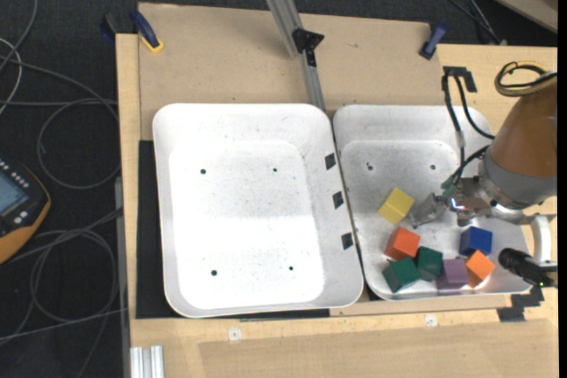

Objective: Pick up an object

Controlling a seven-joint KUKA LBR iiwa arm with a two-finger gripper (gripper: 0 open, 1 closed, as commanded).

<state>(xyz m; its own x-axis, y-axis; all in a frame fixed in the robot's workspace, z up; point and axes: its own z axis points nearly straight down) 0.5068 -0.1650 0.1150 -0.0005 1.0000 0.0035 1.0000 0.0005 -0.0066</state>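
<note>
The gripper point(440, 206) is seen low in the right bin point(390, 130), beside the yellow block point(396, 205); finger state cannot be determined.

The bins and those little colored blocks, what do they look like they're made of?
The bins look like thin molded plastic: white, smooth, rounded rims, dark speckles. The blocks, such as the yellow block and blue block, could be painted wood or plastic: solid matte colors; too small to tell.
</note>
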